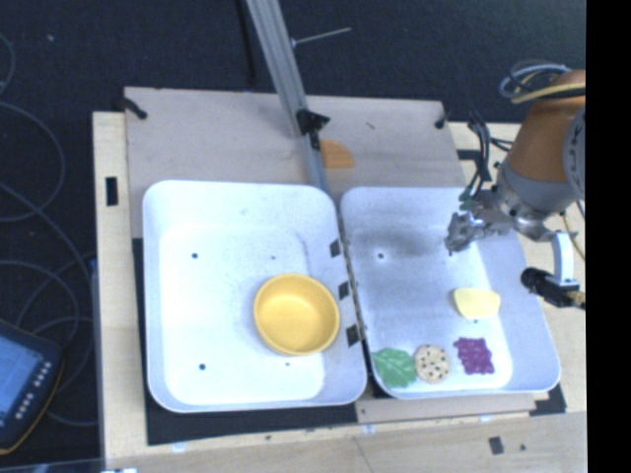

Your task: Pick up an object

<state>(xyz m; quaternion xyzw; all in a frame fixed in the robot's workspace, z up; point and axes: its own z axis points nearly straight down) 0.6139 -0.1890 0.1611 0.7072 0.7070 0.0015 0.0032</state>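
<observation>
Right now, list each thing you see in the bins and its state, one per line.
Yellow bowl: upright, mouth up, in the left bin.
Yellow piece: lying flat in the right bin, untouched.
Green piece: flat, near the front rim.
Cookie: flat, between green and purple.
Purple piece: flat.
Gripper: over the right bin, holding nothing visible.

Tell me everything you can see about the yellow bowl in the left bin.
The yellow bowl is round and plain, with a smooth look like plastic, a slightly darker inside and a paler rim. It stands upright, opening upward, with nothing visible in it. It rests on the floor of the left bin, toward that bin's front right part, close to the wall shared with the right bin. Nothing else touches it. The gripper is far from it, over the right bin.
</observation>
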